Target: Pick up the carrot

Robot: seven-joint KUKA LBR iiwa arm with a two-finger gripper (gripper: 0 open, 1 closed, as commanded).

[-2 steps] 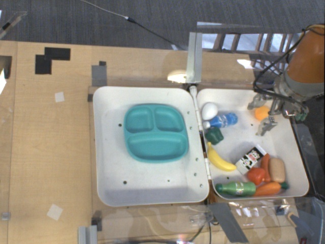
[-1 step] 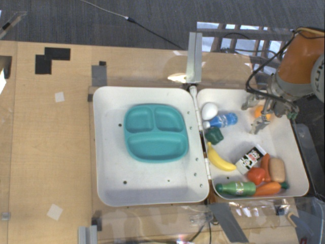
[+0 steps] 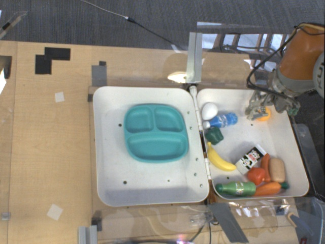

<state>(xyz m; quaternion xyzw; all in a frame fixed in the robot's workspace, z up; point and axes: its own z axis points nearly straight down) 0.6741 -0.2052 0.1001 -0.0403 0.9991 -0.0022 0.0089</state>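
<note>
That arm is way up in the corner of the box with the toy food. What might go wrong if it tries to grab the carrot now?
The gripper hangs over a small orange-yellow piece at the right bin's far side, so it could grab that instead. The orange carrot lies at the near edge, wedged among a green bottle, a red tomato-like toy and a tan bread-like toy, so fingers could catch a neighbour.

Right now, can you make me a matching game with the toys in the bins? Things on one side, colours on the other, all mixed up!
Things:
1. banana
2. divided plate
3. bottle
4. carrot

Colours:
A. blue
B. orange
C. yellow
D. teal

Pairs: 1-C, 2-D, 3-A, 4-B
</note>
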